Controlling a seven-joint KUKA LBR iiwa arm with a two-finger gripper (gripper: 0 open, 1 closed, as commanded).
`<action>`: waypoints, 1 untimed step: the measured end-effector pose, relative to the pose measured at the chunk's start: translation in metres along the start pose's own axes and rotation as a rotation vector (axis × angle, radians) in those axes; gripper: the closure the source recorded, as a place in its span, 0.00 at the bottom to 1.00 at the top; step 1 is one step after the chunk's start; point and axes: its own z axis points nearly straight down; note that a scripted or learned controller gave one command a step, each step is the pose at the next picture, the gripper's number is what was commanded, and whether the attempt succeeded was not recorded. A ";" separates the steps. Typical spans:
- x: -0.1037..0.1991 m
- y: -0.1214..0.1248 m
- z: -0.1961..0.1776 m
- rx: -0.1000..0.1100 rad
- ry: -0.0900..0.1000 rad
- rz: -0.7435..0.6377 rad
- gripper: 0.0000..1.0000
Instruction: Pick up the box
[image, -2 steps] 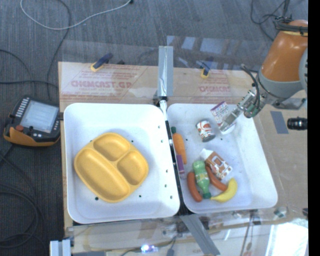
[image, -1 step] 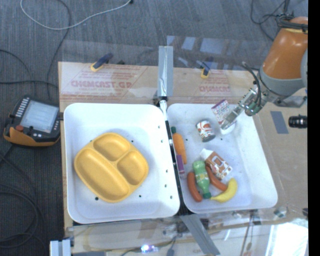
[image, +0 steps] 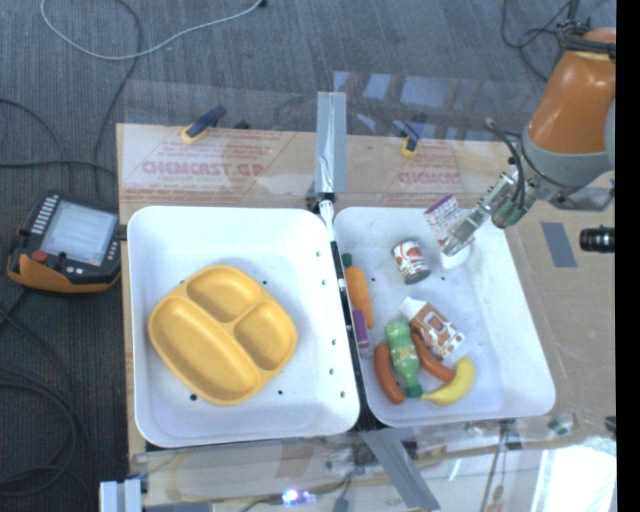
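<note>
White bins sit side by side on the desk (image: 230, 165); gripper (image: 455, 240) is over the far edge of the right bin (image: 520, 330), arm (image: 570, 110) coming in from the right with its orange band up top.

Gripper state: a small box (image: 441, 214), white with red print, sits right at the fingertips, raised over the bin's far rim. Looks like it's pinched between the fingers, tilted. Fingers closed to about box width.

Relative to the gripper:
- can (image: 410, 260): just left and nearer the camera, standing on the bin floor, apart from the box.
- carton (image: 437, 328): orange and white, nearer the camera, mid-bin, lying tilted.
- green bottle (image: 403, 357): touching the carton's left side.
- two red sausages, one (image: 388, 374) left of the bottle, one (image: 436, 363) right of it under the carton.
- banana (image: 452, 385): at the near end of that pile, touching the right sausage.
- carrot (image: 359, 296): well left, along the bin's left wall.
- yellow tray (image: 223, 331): far left, in the left bin (image: 160, 240), three compartments.
- pendant (image: 65, 243): farthest left, off the desk on the floor.
</note>
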 end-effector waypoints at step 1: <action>-0.028 -0.053 0.008 0.001 0.000 0.048 1.00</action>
